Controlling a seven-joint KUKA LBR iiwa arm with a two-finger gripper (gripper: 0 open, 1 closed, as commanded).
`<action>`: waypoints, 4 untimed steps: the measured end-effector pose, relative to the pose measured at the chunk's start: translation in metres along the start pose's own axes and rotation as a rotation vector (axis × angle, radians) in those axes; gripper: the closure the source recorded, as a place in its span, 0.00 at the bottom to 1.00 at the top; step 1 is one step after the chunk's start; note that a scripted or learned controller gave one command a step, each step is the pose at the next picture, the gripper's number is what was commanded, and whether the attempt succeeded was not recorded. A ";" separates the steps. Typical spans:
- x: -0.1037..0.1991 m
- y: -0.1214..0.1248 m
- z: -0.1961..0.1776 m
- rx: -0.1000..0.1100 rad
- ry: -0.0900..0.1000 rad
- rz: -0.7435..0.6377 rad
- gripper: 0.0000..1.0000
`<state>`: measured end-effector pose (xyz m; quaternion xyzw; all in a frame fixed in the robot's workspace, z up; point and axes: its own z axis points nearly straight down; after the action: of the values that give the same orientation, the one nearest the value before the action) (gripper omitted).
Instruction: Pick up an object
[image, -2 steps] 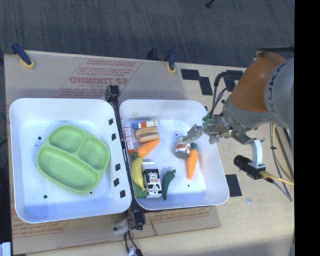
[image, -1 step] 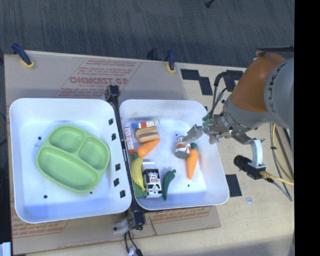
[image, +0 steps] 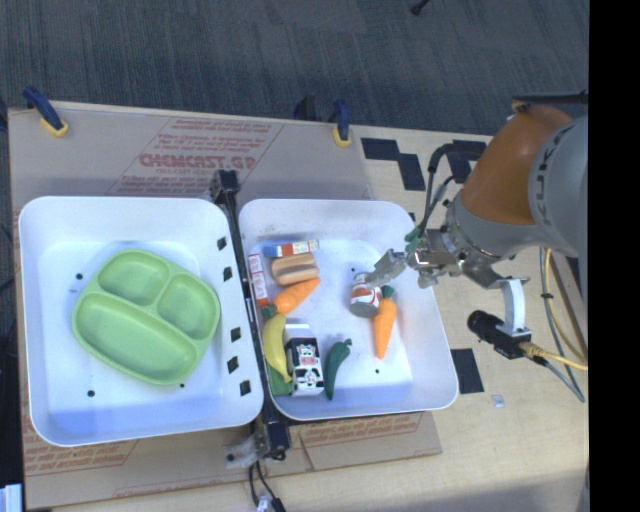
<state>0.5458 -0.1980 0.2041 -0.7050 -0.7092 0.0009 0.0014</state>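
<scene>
Right bin (image: 425, 330) holds the candidates: a carrot (image: 384, 325) lying lengthwise near the bin's right side, a small round red-and-white item (image: 363, 296) touching its upper end, a second carrot (image: 296, 295) just below a hot dog (image: 294, 267), a banana (image: 273, 345) along the divider, a black-and-white carton (image: 305, 364) and a dark green pepper (image: 335, 362). Left bin (image: 40, 300) carries a green divided plate (image: 147, 315).

Gripper (image: 385, 268) sits low over the right bin, just above and right of the round item. Cannot tell whether the jaws are spread or pressed together; nothing visibly between them.

Judgement: step in hand is the approach to a grasp, nothing lifted yet. Nearest targets are the round item and the right-hand carrot.

Notes for a clean pick:
- Choose one; the two touch, so a descent between them may nudge both.
- The carrot looks easier: straddle its narrow width, mid-length, away from the round item.
- Round item likely rolls or squirts out under an off-centre pinch.
- Keep clear of the bin wall on the right.
</scene>
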 end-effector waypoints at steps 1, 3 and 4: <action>0.000 0.000 0.000 0.000 0.000 0.000 0.00; 0.000 0.000 0.000 0.000 0.000 0.000 0.00; -0.011 -0.017 -0.100 -0.005 -0.002 0.000 0.00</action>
<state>0.5293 -0.2090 0.3038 -0.7051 -0.7091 0.0000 -0.0012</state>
